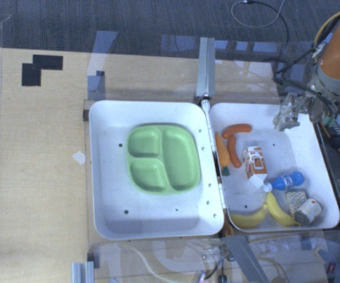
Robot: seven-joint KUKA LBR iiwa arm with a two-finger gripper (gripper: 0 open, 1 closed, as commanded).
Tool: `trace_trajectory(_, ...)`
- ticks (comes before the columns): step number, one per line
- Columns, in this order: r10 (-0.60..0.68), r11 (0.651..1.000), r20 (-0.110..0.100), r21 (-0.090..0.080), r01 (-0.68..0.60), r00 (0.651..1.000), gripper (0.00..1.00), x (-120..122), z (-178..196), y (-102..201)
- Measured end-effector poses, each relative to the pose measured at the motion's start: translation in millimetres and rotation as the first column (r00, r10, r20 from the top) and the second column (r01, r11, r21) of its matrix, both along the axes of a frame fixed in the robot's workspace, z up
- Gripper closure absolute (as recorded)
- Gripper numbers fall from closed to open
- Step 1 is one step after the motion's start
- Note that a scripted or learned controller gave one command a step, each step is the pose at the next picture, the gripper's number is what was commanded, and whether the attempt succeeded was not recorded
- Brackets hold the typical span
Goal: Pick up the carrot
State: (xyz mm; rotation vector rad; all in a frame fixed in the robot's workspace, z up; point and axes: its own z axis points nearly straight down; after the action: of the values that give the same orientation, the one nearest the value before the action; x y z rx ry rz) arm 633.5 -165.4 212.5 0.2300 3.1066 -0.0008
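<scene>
- Orange carrot (221,151): 1, in right bin (320,158) by its left wall, long axis running near-to-far, just left of the sausage (235,141).
- Also in right bin: 1 sausage, 1 carton (255,161) (print unreadable), 1 bottle (285,181), 1 banana (263,214), 1 can (307,210).
- Left bin (108,175): 1 green tray (161,158).
- Gripper (288,115): at right bin's far-right corner, away from carrot; open/closed can't tell.

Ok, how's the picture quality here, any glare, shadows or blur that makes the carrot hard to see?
Camera view: even, soft light with faint shadows; the carrot along the right bin's left wall is small but readable; pale reflections streak the bench at left and above the bins; the gripper looks slightly blurred, its fingers hard to make out.
</scene>
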Motion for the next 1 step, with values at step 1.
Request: trace_trajectory(1, 0.357, 0.934, -0.014, -0.002, -0.357, 0.934, 1.00, 0.2, -5.8, -2.8)
